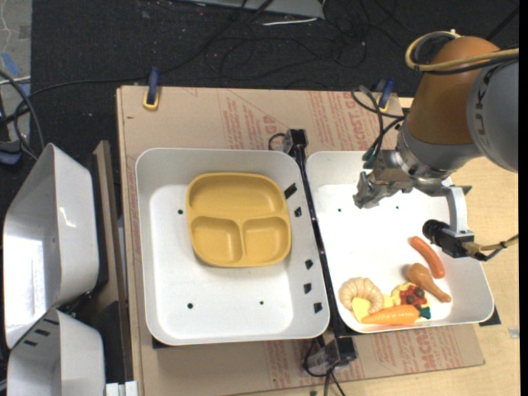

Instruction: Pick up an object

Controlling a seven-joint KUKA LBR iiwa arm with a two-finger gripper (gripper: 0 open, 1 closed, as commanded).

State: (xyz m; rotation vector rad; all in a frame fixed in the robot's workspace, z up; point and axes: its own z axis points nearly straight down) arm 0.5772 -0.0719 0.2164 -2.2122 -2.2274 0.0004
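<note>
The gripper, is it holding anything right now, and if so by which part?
Nothing is held. The gripper is over bare floor of the right bin, apart from the toy food.

Left bin [157, 246] holds a yellow divided plate [239, 219], upright, toward its upper centre. Brown board [214, 110] underlies both bins. Blue-handled clamps [151, 89] at board's upper edge. Black cables [247, 31] cross dark floor, upper frame.
</note>
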